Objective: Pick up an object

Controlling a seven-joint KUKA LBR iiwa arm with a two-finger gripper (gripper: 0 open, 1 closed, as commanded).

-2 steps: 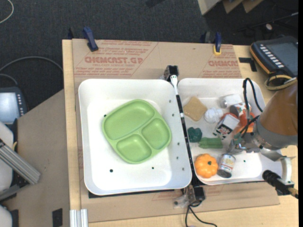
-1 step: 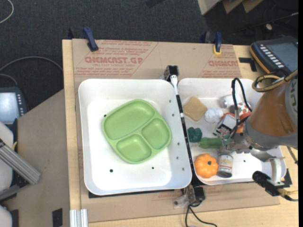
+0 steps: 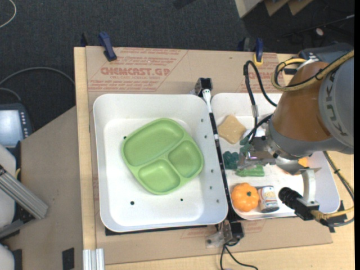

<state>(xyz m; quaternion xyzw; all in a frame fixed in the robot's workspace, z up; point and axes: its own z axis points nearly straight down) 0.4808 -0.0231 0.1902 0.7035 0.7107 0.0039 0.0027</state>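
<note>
My gripper [image 3: 249,156] hangs low over the right bin [image 3: 332,190], near its left side. Right under and beside it lie a dark green toy [image 3: 230,161] and a lighter green piece [image 3: 251,172]; whether either is touched I cannot tell. A tan block [image 3: 231,129] lies just behind the gripper. In front of it sit an orange pumpkin [image 3: 245,197] and a small labelled can [image 3: 269,198]. The arm's grey and orange body hides the middle of the bin.
The left bin [image 3: 107,151] holds a light green divided plate [image 3: 162,156]. A black-edged divider [image 3: 214,134] separates the two bins. A small orange bit [image 3: 304,162] peeks out beneath the arm. Blue clamps [image 3: 107,45] hold the cardboard base at the back.
</note>
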